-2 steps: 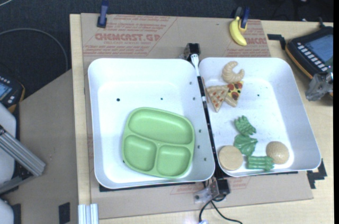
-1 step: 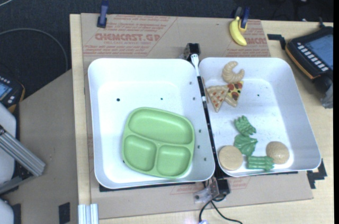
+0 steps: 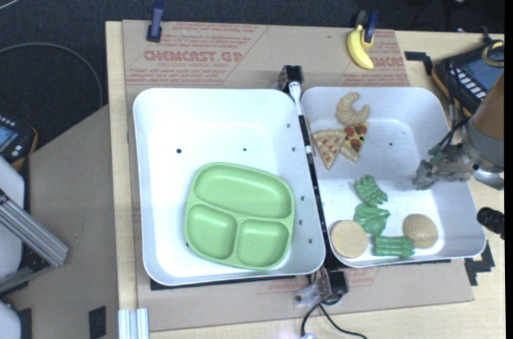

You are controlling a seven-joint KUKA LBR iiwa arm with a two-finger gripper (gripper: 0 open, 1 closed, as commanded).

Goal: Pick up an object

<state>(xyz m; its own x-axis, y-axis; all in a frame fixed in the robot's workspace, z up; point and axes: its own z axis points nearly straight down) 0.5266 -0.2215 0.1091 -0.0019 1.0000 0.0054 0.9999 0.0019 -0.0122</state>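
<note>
Along the near edge of the right bin (image 3: pixel 401 101) lie three toys: a round tan cookie-like disc (image 3: pixel 349 239) at the near-left corner, a green ridged piece (image 3: pixel 392 247) just beside it, and a tan bun-shaped round (image 3: pixel 420 230) toward the near-right corner. Just behind them, two more green leafy pieces (image 3: pixel 370 203) sit close together, near the bin's left wall. Gripper (image 3: pixel 425 174) hangs over the right side of this bin, about midway back, over bare white floor; dark fingers point left and down, nothing visible between them, and whether they are spread or closed cannot be told. Farther back, near the left wall, a pale pizza slice (image 3: pixel 327 147) touches a red-topped slice (image 3: pixel 356 137); behind these, a tan curled pastry (image 3: pixel 350 106). Left bin (image 3: pixel 160 169) carries a light green divided tray (image 3: pixel 239 215) toward its near edge. Beyond both bins, a yellow banana (image 3: pixel 359 50) rests on the bench's (image 3: pixel 240 49) far edge.
</note>
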